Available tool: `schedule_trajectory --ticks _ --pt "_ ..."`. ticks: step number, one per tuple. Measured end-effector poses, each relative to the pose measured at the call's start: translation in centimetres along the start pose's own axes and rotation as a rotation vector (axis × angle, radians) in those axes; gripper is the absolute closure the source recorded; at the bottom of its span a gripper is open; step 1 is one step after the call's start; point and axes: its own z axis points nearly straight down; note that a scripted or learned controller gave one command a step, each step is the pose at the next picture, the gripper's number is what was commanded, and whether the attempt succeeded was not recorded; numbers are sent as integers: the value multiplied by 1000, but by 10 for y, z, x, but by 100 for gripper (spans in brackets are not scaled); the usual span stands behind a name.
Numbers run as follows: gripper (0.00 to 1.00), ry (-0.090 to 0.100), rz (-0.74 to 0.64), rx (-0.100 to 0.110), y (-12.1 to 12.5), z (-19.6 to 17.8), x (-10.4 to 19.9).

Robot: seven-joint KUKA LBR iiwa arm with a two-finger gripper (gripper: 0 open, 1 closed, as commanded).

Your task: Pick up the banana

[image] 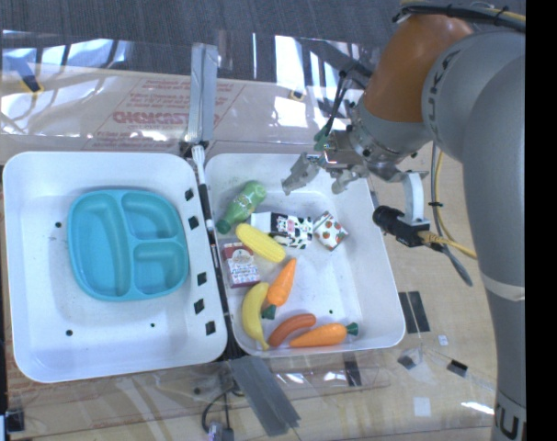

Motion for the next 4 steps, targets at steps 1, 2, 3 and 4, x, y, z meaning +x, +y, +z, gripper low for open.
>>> schedule_trajectory --ticks 1,2,3,4 --pt "0 -3 200 -24 -14 113 34" --pt "0 -4 249 -46 -55 119 33" --pt "0 2 426 1 -120 98 44" --pt "0 2 426 -7 -55 132 41"
